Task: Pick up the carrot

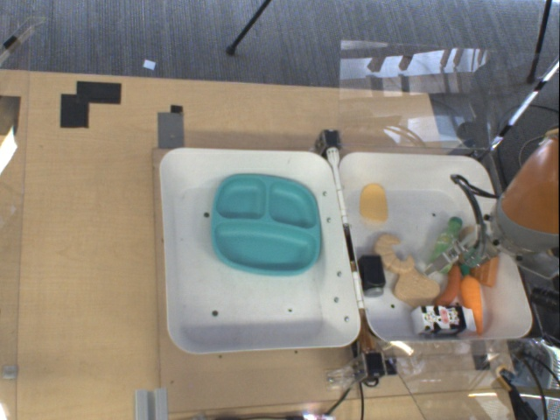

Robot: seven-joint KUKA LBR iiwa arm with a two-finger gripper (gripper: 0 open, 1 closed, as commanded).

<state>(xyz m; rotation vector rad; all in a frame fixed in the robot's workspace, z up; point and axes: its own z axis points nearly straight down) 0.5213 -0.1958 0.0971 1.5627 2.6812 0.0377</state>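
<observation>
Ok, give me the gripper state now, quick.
Gripper: low in the right bin, just above the carrot; whether it is open or closed cannot be told, and no grasp is visible.

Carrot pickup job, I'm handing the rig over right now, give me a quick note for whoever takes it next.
Gripper: low in the right bin, at the carrot's top end; whether it is open or shut cannot be told.
Carrot: lying in the right bin's near right corner, close to the milk carton and the wooden pieces.
Left bin: holds the teal divided plate.
Done: arm brought down over the carrot.
Left: confirm a grasp, then lift the carrot, which looks not yet raised.
</observation>
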